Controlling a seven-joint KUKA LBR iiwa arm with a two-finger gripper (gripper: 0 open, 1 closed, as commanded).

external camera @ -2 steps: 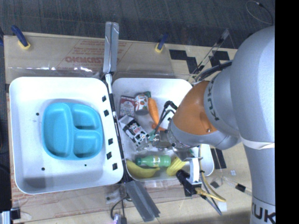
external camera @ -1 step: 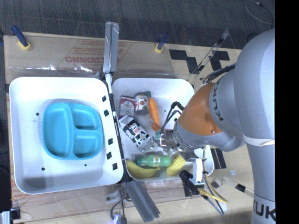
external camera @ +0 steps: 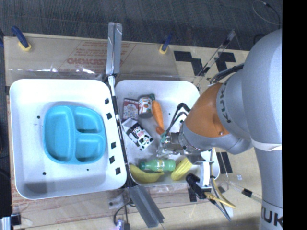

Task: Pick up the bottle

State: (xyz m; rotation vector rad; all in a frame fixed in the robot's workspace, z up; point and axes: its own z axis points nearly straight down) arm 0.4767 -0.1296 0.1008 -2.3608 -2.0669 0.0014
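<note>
Dark carpet behind, a cardboard-topped bench in front of you, two shallow white bins side by side with a metal divider strip running between them. Left bin (external camera: 21, 128) carries a blue compartment tray (external camera: 74, 133), sitting well apart from the work. Right bin (external camera: 189, 87) holds the clutter: a small can (external camera: 145, 105) and a printed packet (external camera: 130, 109) at the far end, a carrot (external camera: 158, 115) just beside the can, a black-and-white carton (external camera: 139, 136) lower down. Your target, the green bottle (external camera: 158, 165), lies on its side along the near wall, resting against a banana (external camera: 144, 174) beneath it, with an ear of corn (external camera: 182, 168) touching its cap end. That packing likely matters: the bottle is hemmed on two sides, so a grasp across its width looks cleaner than one along its length. Gripper (external camera: 166, 145) hangs low in the bin just above the bottle's far side, wrist pitched down from the right, presumably lining up a descent. You cannot tell how wide the hand stands; the wrist body hides it. Nothing shows as held. Judge the pick as not yet made.
</note>
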